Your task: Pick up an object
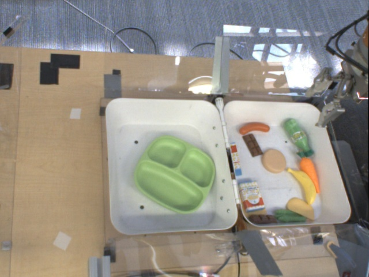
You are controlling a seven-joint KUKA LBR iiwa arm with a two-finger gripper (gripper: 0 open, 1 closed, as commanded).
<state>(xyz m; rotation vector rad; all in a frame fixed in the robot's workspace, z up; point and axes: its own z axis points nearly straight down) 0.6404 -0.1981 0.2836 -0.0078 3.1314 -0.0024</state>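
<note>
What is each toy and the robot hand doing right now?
Green three-part plate: flat in the left white bin, nothing on it.
Green bottle: lying on its side in the right white bin.
Orange carrot: lying down.
Yellow banana: lying beside the carrot.
Small snack box: lying flat.
Gripper: beside the right bin's far corner, holding nothing.

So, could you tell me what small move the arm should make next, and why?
Probably swing the gripper left and down over the right bin. It sits at that bin's far right corner, holding nothing, while the green bottle lies nearest.
</note>
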